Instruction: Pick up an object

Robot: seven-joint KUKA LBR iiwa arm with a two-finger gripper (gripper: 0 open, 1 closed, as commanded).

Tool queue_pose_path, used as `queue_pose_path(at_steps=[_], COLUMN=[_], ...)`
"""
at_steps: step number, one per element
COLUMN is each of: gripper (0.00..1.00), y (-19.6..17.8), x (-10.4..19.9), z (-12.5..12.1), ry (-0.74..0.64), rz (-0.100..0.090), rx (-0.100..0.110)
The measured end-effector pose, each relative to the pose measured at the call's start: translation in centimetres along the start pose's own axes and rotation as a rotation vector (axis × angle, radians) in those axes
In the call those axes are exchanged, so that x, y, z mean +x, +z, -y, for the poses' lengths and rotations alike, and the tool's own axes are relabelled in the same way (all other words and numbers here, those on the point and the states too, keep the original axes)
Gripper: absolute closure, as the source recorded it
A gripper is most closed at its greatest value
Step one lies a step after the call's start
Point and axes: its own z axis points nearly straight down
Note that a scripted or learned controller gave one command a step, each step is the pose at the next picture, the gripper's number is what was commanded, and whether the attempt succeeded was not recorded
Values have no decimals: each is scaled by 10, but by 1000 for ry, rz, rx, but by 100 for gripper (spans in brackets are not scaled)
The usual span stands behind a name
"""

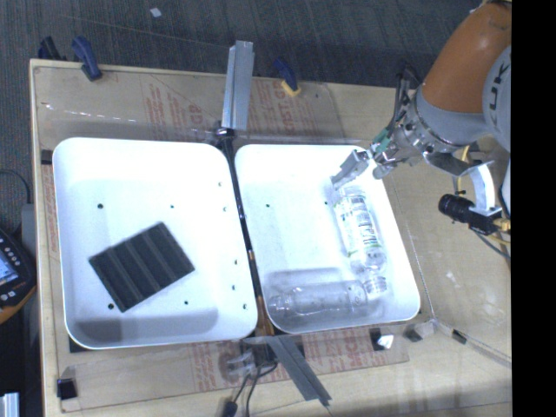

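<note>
Bins: you had two shallow white bins side by side on the bench, glossy, with rounded corners; the left bin (74,159) and the right bin (287,198) met at a dark seam.
Bottles: you had two clear plastic bottles in the right bin. The labelled bottle (360,228) lay lengthwise along the bin's right side; the plain bottle (317,301) lay crosswise at the near edge, their ends close at the near right corner.
Dark pad: one flat black ribbed rectangle (142,265) lay tilted in the left bin.
Gripper: your gripper (350,169) hung low over the right bin's far right corner, just above the labelled bottle's top end. You could not tell whether its fingers were spread or closed; nothing showed between them.
Clamps: two blue clamps (85,57) gripped the bench's far edge.
</note>
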Motion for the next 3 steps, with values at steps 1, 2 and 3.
queue_pose_path(at_steps=[1, 2, 3], gripper=[0, 0, 0], y=[97, 49, 118], x=[-14, -15, -18], z=[-10, -19, -38], ry=[-86, -263, -275], rz=[-3, 0, -2], rx=[5, 1, 4])
